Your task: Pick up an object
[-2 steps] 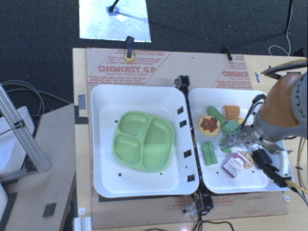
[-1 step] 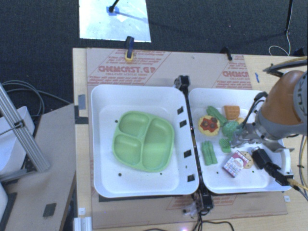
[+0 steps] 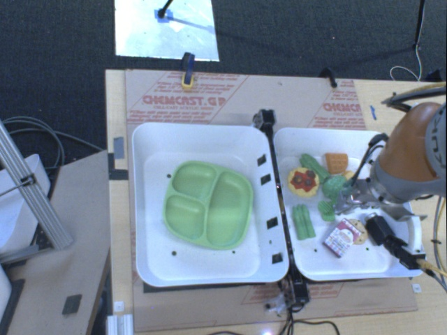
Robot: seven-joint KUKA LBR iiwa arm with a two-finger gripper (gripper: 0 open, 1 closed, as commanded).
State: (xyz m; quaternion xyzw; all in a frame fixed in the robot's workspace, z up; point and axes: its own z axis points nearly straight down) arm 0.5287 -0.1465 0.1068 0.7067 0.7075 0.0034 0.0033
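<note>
The right bin (image 3: pixel 318 265) holds several toy foods: a pizza slice (image 3: pixel 304 181), an orange cracker (image 3: pixel 336 162), a green pickle (image 3: pixel 313 165), green broccoli-like pieces (image 3: pixel 334 185), green beans (image 3: pixel 302 222) and a pink packet (image 3: pixel 340 237). My gripper (image 3: pixel 347 202) reaches in from the right and hangs low over the middle of this bin, just right of the green pieces and above the pink packet. Nothing is visibly held in it.
The left bin (image 3: pixel 150 257) carries a green divided plate (image 3: pixel 208 204). A black divider with clips (image 3: pixel 272 187) separates the bins. The arm's grey body and orange band (image 3: pixel 412 149) cover the right bin's far right side. Cables lie at the bench's right edge.
</note>
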